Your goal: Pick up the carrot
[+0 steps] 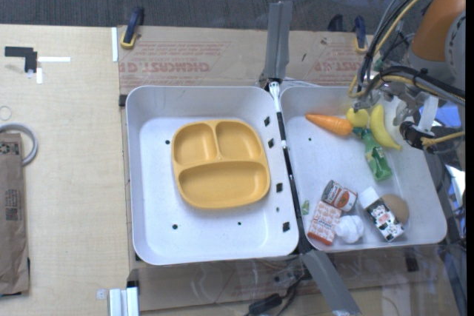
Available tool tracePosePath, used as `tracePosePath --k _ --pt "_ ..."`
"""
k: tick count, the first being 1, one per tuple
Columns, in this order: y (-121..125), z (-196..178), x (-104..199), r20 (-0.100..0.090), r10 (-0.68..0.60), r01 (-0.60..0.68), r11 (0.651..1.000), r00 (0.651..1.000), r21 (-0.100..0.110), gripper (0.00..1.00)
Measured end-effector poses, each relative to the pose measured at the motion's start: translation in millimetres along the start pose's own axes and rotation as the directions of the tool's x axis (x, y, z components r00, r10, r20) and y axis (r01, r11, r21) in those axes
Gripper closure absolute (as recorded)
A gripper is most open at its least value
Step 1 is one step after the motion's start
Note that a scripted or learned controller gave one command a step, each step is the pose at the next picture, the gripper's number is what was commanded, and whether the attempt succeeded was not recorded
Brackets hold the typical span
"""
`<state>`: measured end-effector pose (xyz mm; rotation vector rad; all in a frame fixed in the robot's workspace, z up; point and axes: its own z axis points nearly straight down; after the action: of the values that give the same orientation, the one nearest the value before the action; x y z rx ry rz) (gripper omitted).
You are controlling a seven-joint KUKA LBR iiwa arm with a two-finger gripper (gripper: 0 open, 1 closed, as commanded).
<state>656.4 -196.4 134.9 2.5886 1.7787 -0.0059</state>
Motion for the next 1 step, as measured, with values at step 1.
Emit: tracePosePath --k 1 --pt "-22.0 -115.5 12.0 0.000 -0.174 0.174 0.985 0.985 -0.002 0.00"
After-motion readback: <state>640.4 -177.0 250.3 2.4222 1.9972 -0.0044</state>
